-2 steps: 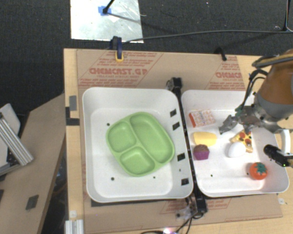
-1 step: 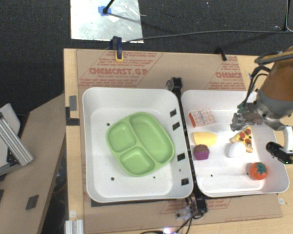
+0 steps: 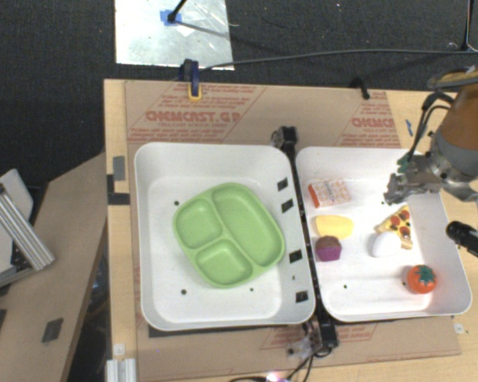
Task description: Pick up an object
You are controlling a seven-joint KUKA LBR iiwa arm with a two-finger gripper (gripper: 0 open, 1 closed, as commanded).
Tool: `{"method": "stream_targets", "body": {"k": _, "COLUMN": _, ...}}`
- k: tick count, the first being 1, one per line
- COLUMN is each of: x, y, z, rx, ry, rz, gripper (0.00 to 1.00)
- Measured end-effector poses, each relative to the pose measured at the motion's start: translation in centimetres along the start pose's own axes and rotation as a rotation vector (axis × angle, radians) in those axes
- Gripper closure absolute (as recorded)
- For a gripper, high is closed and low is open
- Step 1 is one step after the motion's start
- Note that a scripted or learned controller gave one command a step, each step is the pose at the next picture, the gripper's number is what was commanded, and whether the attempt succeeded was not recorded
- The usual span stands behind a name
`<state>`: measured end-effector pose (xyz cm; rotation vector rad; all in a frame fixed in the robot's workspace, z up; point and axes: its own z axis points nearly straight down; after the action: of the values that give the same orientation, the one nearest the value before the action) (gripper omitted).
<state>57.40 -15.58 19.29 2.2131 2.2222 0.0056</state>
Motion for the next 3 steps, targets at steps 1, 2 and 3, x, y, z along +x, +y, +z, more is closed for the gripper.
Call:
{"method": "stream_targets", "body": {"k": 1, "x": 0.0, "y": 0.2, "z": -3.9, "rx": 0.0, "ry": 0.0, "rz": -0.001, "gripper": 1.0}}
{"method": "stream_targets", "body": {"k": 2, "x": 6.1, "y": 2.1, "z": -4.1, "rx": 0.002, "ry": 0.003, "rz": -0.007, "gripper": 1.0}}
{"method": "stream_targets", "body": {"k": 3, "x": 10.7, "y": 3.4, "z": -4.7, "rx": 0.003, "ry": 0.003, "rz": -0.006, "gripper": 1.0}}
